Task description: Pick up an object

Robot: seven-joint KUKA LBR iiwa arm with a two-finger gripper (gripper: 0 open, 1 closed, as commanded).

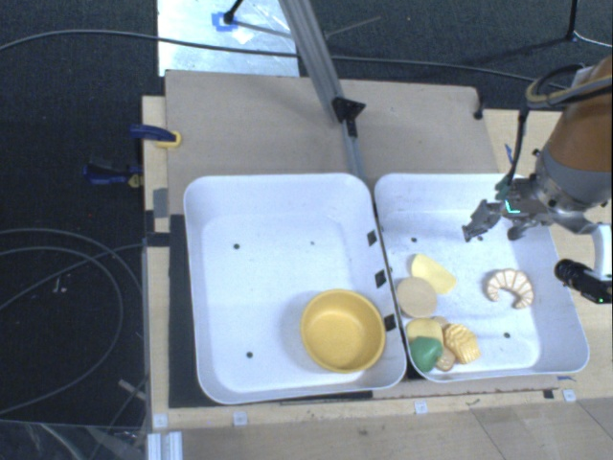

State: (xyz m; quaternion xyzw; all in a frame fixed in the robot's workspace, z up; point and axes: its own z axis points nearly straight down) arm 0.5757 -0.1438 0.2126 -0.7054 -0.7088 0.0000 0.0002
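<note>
Nearest you, at the lower edge of the left white plastic bin (220, 257), sits a round yellow bowl (343, 330), smooth and glossy, its rim close to the bin's front wall. Across the divider, the right white bin (565, 343) holds a cluster of small toy foods in its front left corner. You can make out a green rounded piece (424, 354) pressed against a ridged yellow-orange piece (462, 343), with a yellow lump (423, 331) touching both from behind. Just above them lies a flat beige disc (416, 297), and beside that a pale yellow chip-shaped piece (434, 274). These are too small for you to name with confidence. Apart from the cluster, toward the right, a tan croissant-shaped toy (509, 287) lies alone on the bin floor, curved and ribbed.

Your gripper (479, 226) hangs over the back part of the right bin, well apart from the croissant and the cluster. Its dark tip is small and blurred, so you cannot tell how it is set, and nothing can be seen in it. The grey arm with its orange band (584, 142) is cut off at the right edge.

A grey metal pole (316, 51) crosses down from the top toward the bins over a brown board (259, 127).
</note>
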